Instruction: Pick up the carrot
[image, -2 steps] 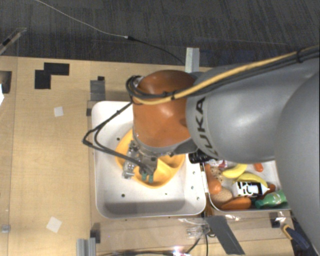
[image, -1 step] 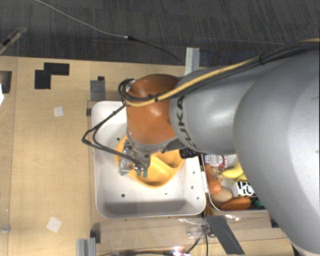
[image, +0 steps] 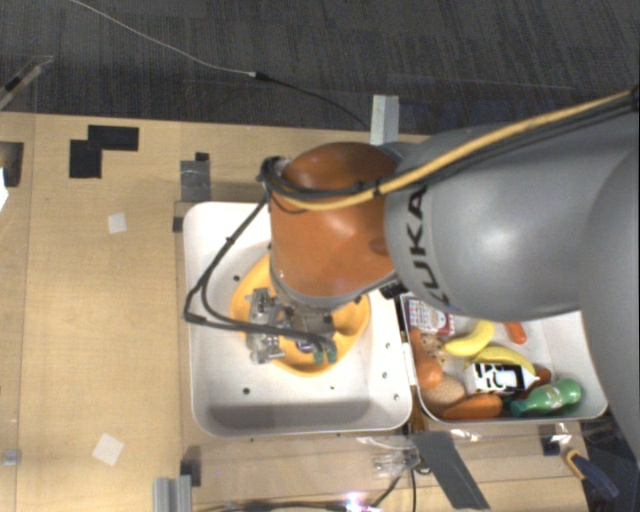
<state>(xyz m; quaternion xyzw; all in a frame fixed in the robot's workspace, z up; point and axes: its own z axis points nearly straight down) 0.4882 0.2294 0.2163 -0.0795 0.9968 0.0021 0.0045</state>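
Gripper (image: 293, 345) hangs low over the left bin (image: 215, 400), above a yellow object (image: 345, 325); its grip state I cannot tell. Lower right of it, in the right bin (image: 590, 395), lies the carrot (image: 470, 406), long axis roughly left-right.

Two shallow white bins side by side on wooden bench (image: 90, 330): left bin (image: 215, 400) bearing yellow dish (image: 350, 320); right bin (image: 585, 345) crowded with banana (image: 480, 340), green bottle (image: 548, 397), black-and-white labelled item (image: 497, 377); black cable (image: 300, 90) trailing across dark floor behind
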